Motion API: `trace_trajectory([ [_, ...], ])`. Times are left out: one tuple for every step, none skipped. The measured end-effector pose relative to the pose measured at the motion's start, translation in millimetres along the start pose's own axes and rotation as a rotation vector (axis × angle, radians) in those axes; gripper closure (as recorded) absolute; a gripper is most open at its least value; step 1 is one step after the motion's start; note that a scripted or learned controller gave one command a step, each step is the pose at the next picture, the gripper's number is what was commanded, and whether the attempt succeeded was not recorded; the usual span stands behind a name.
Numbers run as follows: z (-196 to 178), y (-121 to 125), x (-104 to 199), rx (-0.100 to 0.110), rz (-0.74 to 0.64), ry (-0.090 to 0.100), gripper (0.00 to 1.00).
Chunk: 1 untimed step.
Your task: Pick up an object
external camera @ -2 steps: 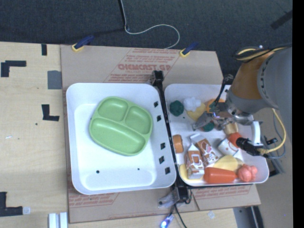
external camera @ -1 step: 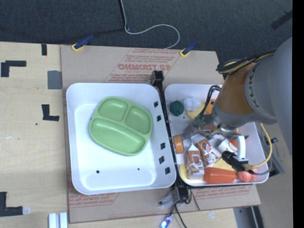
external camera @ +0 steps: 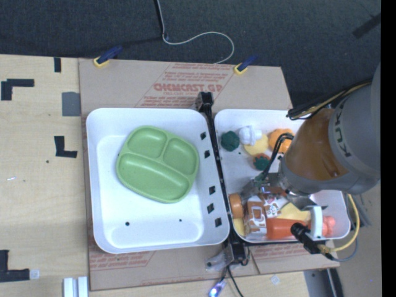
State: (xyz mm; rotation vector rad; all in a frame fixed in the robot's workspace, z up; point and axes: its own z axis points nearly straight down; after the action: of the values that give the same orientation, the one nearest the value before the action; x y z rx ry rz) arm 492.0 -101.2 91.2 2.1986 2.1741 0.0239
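At the near edge of the worktop (external camera: 37, 184), the right bin (external camera: 343, 197) holds a crowded heap of small objects. Along its near side lie a brown packet with white lettering (external camera: 255, 218), an orange bottle-like item (external camera: 278, 229) beside it, and a white-and-coral piece (external camera: 323, 223) toward the near right corner. The hand (external camera: 267, 181) sits low over the middle of this bin, just above the packet; whether it is open or closed cannot be made out, and nothing is visibly gripped. The grey arm (external camera: 356, 135), with its orange band, covers the bin's right part. Farther back in the same bin rest a dark green ball (external camera: 230, 140), a white lump (external camera: 247, 132) and a yellow toy (external camera: 257, 145). The left bin (external camera: 105, 228) carries a green divided plate (external camera: 158, 163), lying flat toward its far side. Beyond both bins, printed cardboard (external camera: 179, 85) reaches to the far edge.
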Motion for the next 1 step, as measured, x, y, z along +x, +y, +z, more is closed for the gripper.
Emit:
trace_trajectory([
  [-12.3,6.9,-2.5,-0.013,-0.002,-0.005,1.0],
])
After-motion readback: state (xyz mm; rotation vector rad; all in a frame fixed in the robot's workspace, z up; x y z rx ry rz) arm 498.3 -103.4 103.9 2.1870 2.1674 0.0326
